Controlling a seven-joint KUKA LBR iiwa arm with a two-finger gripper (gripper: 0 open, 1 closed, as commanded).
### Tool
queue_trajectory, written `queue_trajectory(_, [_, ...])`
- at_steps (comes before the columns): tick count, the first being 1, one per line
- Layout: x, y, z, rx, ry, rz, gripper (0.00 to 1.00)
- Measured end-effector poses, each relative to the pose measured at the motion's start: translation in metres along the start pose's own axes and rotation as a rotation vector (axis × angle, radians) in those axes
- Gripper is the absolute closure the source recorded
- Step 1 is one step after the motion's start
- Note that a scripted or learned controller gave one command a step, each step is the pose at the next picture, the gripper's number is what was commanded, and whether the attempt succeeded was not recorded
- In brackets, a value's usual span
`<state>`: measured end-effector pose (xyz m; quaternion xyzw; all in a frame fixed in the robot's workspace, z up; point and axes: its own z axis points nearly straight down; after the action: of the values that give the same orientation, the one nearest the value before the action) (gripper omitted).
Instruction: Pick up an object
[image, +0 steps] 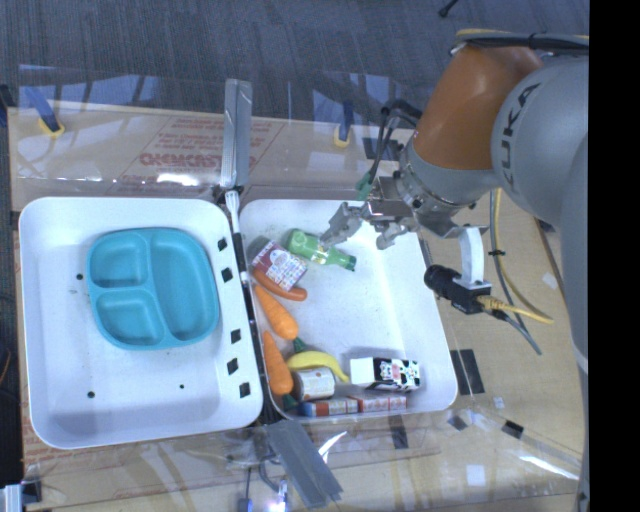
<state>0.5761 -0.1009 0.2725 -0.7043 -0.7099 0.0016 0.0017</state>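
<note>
My gripper (365, 230) hangs over the far part of the right bin (420, 300), its two fingers spread open with nothing between them. A green bottle (320, 250) lies just below and left of the left finger (340, 224). Beside the bottle sits a pink and white packet (281, 267). Along the bin's left wall lie a red sausage (283, 292) and two carrots (276, 314) (278, 366). At the near edge are a banana (318, 359), a small can (315, 384), a black and white carton (385, 372) and a reddish tube (358, 405).
The left bin (50, 330) holds a blue divided plate (153, 287). A grey divider post (236, 130) stands between the bins at the back. Cables and a black plug (455, 290) hang from the wrist over the right bin's right edge.
</note>
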Motion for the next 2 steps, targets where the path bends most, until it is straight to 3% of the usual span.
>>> queue_trajectory(1, [-0.057, 0.01, 0.127, 0.0, 0.0, 0.028, 0.0])
queue_trajectory(2, [-0.023, 0.076, 0.17, -0.008, -0.002, -0.172, 0.0])
